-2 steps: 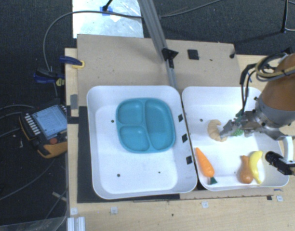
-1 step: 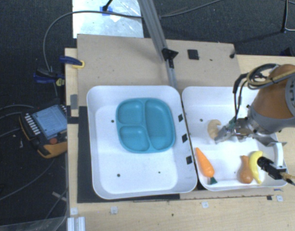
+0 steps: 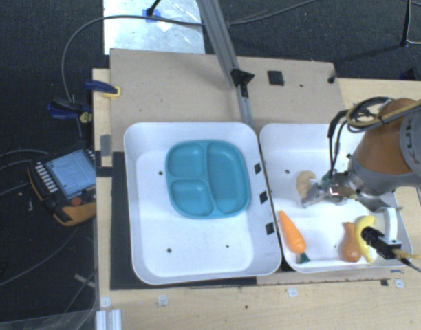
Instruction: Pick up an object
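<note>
White plastic frames your scene: the right bin holds every candidate, a toy carrot near the divider, a brown pear-shaped toy and a yellow piece at the near right corner, and a small beige object further back. Your gripper is low just beside that beige object, apparently lining up a grasp; whether its jaws are parted or closed you cannot tell. The left bin carries a blue divided plate.

Bright, even light; slightly soft.
</note>
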Robot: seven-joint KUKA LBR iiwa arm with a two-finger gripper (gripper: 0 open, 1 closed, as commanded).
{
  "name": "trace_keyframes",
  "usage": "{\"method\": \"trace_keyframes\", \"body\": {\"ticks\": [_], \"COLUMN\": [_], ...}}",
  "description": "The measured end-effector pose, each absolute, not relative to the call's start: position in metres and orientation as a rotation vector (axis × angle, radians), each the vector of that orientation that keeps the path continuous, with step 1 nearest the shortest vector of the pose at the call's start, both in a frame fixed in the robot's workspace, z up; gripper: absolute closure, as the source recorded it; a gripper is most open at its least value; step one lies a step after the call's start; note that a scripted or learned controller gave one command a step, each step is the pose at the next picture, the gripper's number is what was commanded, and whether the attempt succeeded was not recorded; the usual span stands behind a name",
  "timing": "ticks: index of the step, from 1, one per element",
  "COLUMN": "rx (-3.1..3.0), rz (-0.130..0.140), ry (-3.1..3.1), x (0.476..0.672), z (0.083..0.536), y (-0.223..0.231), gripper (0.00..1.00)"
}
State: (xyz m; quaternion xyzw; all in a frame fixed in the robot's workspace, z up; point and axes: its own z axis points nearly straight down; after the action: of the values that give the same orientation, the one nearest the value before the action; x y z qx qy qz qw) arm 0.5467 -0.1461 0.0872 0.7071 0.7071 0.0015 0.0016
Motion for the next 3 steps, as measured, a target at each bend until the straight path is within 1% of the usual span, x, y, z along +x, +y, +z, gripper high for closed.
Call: {"method": "trace_keyframes", "body": {"ticks": [1, 2, 3], "rx": [2.213, 2.212, 2.211], "rz": [0.011, 0.006, 0.006], "ry": [2.215, 2.223, 2.222], "x": [0.549, 0.555, 0.557], "z": [0.100, 0.163, 0.217], "y": [-0.146, -0.145, -0.145], "gripper": [1.00, 1.00, 1.00]}}
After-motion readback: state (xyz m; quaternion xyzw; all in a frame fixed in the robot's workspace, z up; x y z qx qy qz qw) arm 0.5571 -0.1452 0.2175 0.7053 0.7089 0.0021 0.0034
